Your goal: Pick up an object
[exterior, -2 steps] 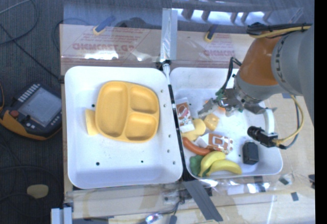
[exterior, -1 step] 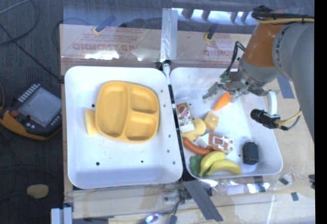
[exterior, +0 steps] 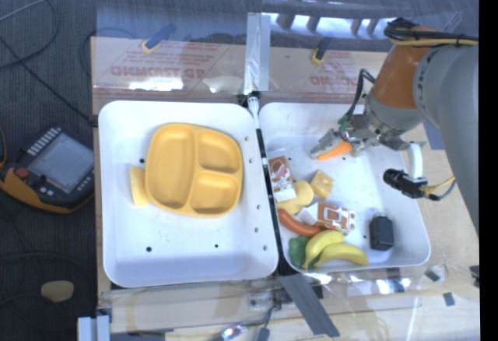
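Note:
My gripper (exterior: 333, 148) is low over the upper middle of the right bin (exterior: 364, 185), reaching in from the right. A small orange carrot (exterior: 337, 151) sits between its fingers, with one grey finger (exterior: 320, 151) showing at the carrot's left end. The gripper looks shut on the carrot. Several other toy foods lie below it: a tan cube (exterior: 320, 182), a yellow lemon-like piece (exterior: 303, 193), a red sausage (exterior: 299, 225), two bananas (exterior: 336, 251) and a green piece (exterior: 297, 247).
The left bin (exterior: 179, 250) holds a yellow divided plate (exterior: 194, 168) with a pale yellow slab (exterior: 138, 186) at its left edge. In the right bin are two snack packets (exterior: 278, 172) (exterior: 336, 216) and a black block (exterior: 381, 232). A handheld controller (exterior: 54, 168) lies on the floor at left.

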Robot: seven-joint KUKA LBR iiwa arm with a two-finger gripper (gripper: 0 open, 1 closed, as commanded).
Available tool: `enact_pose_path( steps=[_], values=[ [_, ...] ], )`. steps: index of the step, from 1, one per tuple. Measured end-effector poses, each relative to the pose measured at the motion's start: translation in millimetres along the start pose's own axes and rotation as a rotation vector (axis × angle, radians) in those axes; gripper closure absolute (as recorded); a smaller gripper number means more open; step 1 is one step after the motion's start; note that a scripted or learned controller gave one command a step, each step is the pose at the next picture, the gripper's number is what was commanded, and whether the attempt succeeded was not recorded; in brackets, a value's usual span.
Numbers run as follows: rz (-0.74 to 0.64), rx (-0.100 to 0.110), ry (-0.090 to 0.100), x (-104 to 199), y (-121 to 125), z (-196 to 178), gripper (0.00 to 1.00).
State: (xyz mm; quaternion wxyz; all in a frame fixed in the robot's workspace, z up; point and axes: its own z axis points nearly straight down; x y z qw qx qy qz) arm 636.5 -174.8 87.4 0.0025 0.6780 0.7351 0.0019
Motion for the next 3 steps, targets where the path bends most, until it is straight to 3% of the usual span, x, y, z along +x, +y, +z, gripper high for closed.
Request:
enact_pose_path(
  steps=[1, 2, 3],
  values=[
    [0.001, 0.006, 0.004, 0, 0, -6, 1.00],
    [0.069, 0.027, 0.003, 57, 11, -5, 1.00],
    [0.127, 0.008, -0.001, 111, 33, -96, 1.00]
  ],
)
